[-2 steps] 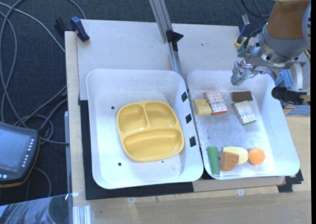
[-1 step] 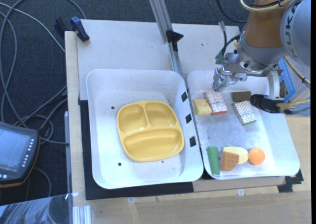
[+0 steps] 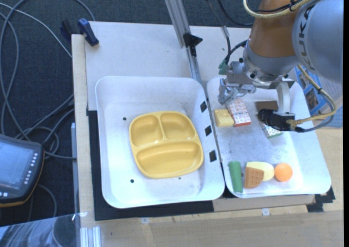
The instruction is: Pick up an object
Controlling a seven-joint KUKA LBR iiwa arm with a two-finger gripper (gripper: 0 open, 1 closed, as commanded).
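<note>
Two shallow white bins sit side by side on the bench [image 3: 136,38], their speckled plastic floors and rounded corners tilted slightly in the slanted view. The left bin [image 3: 109,148] holds one thing — a glossy yellow divided plate [image 3: 165,144] with three compartments, lying flat near the middle. The right bin [image 3: 316,178] carries the loose objects: a pale yellow block [image 3: 222,118] touching a small red-and-white patterned box [image 3: 240,113] at the far end, a green-and-white packet [image 3: 272,130] to their right, and along the near wall a green cylinder [image 3: 235,175] standing beside a waffle-textured brown wedge [image 3: 253,176], a soft yellow lemon-like piece [image 3: 265,170] and a smooth orange ball [image 3: 283,172]. The grey arm [image 3: 327,28], with its rounded orange band [image 3: 281,14], reaches in from the right and bends down over the far end of the right bin. Its end effector [image 3: 232,92] hangs just above the block and the patterned box; whether it is released or clenched cannot be told, as the wrist hides it.
</note>
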